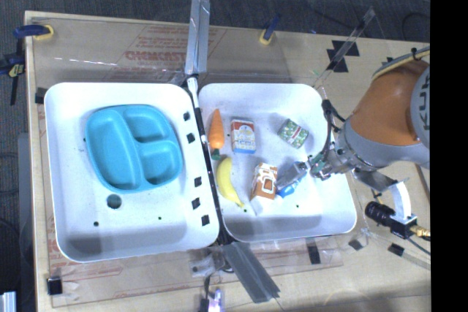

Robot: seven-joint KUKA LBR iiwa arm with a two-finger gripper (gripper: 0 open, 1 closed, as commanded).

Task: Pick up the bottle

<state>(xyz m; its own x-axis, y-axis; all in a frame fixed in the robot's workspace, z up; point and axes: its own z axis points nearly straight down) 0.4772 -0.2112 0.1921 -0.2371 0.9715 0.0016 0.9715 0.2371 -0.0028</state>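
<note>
Where the claw point(298, 175) hovers, bottle point(287, 188) crowds carton point(265, 181).

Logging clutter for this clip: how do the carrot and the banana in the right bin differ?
The carrot is orange with a green end; the banana is yellow. The carrot is straight, the banana curved. The carrot lies farther up the view, the banana below it toward the bin's near edge. Both lie flat in the right bin, along its left wall, apart from the hand.
</note>
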